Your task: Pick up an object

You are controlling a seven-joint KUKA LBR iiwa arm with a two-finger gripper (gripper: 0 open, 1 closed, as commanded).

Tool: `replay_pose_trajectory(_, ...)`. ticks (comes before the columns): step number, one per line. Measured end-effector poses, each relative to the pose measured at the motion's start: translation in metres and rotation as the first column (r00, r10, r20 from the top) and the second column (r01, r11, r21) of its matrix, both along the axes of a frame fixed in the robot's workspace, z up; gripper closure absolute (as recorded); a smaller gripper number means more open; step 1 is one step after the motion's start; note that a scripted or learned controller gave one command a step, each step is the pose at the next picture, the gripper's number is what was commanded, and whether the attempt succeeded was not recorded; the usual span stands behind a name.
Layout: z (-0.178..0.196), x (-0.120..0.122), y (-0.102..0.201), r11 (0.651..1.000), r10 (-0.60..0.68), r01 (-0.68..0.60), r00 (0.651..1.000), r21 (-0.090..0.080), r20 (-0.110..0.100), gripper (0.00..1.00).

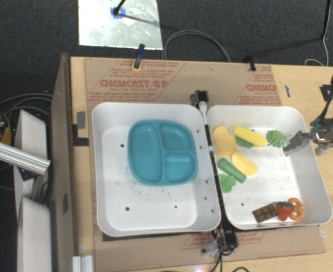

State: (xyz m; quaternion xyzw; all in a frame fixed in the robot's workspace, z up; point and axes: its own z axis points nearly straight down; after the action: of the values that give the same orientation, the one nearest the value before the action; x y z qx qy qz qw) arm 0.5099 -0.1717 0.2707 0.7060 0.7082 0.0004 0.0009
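Nothing's picked up yet; the gripper [300, 140] sits at the right bin's [314, 180] right edge, and I can't tell how its jaws stand. All the toy food, the corn [250, 135] included, lies untouched in that bin; reaching, closing and lifting remain.

Teal plate [161, 152], white bins [111, 211], yellow corn [250, 136]
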Motion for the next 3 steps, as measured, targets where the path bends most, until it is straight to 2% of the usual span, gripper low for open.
replay_pose_trajectory(1,-0.15,-0.003,0.071,1.0,0.006,-0.006,1.0,0.007,-0.015,0.0)
replay_pose_trajectory(2,-0.184,0.05,0.025,1.0,-0.003,0.003,1.0,-0.002,0.004,0.0)
replay_pose_trajectory(3,-0.186,0.022,0.049,1.0,-0.004,0.004,1.0,0.0,0.0,0.0)
